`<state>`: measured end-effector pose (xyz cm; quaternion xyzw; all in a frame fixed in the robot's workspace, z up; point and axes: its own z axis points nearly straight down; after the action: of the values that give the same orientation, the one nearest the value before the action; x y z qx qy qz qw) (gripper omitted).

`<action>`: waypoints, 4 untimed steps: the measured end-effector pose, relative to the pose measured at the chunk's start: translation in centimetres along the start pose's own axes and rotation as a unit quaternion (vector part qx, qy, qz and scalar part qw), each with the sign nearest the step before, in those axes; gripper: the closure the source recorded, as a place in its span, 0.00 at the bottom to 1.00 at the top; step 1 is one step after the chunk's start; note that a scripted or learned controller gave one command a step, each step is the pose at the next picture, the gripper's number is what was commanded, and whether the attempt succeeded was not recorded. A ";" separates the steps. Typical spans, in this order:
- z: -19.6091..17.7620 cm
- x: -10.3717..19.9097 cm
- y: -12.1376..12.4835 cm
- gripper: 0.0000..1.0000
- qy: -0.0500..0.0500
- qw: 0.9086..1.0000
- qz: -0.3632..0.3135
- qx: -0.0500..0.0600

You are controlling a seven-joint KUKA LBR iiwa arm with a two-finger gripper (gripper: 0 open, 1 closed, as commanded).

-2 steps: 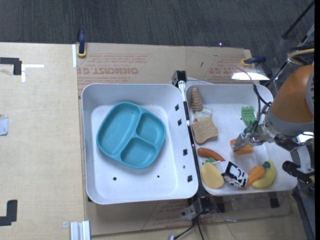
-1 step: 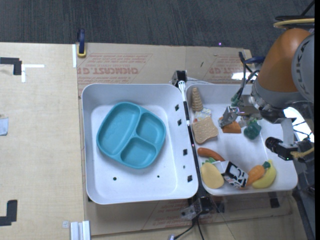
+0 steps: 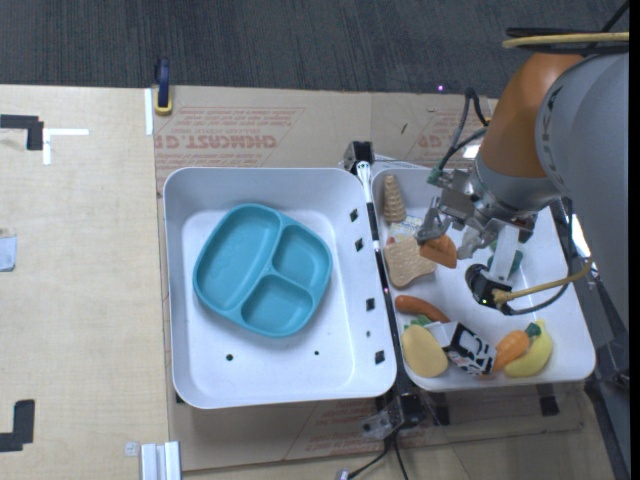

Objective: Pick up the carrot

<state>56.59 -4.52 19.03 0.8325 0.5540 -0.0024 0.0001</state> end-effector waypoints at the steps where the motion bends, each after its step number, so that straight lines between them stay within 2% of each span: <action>1: -0.1 6.2 6.3 1.00 0.000 0.991 0.133 0.000; 2: 0.0 10.1 -0.4 1.00 -0.001 0.981 0.194 0.002; 3: -0.1 4.7 0.6 1.00 0.000 0.989 -0.148 0.001; 4: -0.1 12.5 -1.1 1.00 0.000 0.968 -0.252 -0.001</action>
<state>60.40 7.44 19.05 0.6657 0.7462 -0.0015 0.0007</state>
